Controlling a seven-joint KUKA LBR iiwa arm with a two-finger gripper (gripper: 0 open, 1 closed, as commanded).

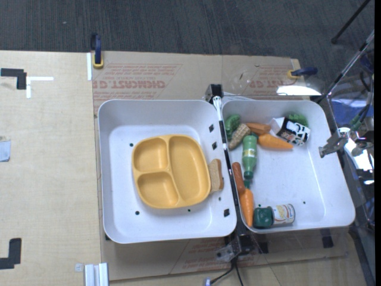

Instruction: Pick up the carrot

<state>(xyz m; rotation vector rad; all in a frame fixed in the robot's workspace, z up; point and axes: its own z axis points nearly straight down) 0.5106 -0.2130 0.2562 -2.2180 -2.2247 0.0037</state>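
Note:
A carrot (275,142) lies in the right bin (309,183) near its far wall, orange, its thin end pointing right towards a black-and-white carton (293,131). A second orange carrot (246,204) lies along the bin's left wall near the front, between a reddish sausage (237,174) and a can with a green lid (274,215). Another orange piece (258,127) sits behind the first carrot, partly hidden by it.
Also in the right bin are a green bottle (249,155), a corn cob (239,135) and a green leafy item (232,123), crowded at the far left. The left bin (113,177) holds a yellow divided plate (169,171) with a bread slice (215,174) beside it. Metal framework (342,140) stands at the right rim.

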